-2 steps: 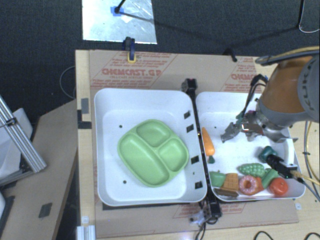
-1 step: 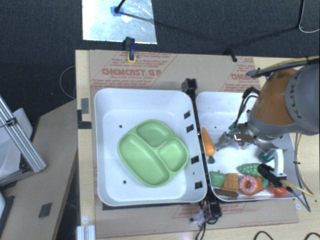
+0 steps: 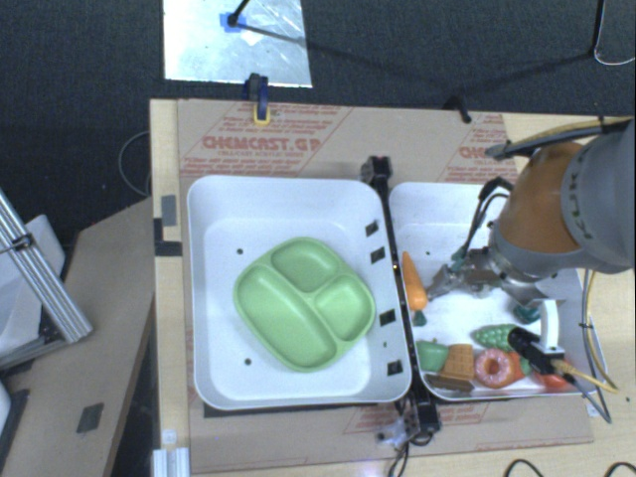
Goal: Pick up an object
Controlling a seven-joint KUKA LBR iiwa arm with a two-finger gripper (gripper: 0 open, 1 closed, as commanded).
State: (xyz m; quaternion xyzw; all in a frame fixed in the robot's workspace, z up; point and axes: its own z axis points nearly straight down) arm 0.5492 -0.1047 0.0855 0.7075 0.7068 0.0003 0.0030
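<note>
On the desk [image 3: 298, 137] we see the gripper [image 3: 444, 278] over the right bin [image 3: 437, 207] by the carrot [image 3: 413, 283]; jaws' state unclear

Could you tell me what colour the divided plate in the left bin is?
Light green divided plate, camera view.

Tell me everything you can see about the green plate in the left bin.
The plate is pale green, plastic-looking, with rounded corners and three compartments: one long, two smaller. It lies flat, right side up, turned at a slant, near the middle of the left bin, resting on its floor. Nothing lies on it and nothing else touches it.
</note>
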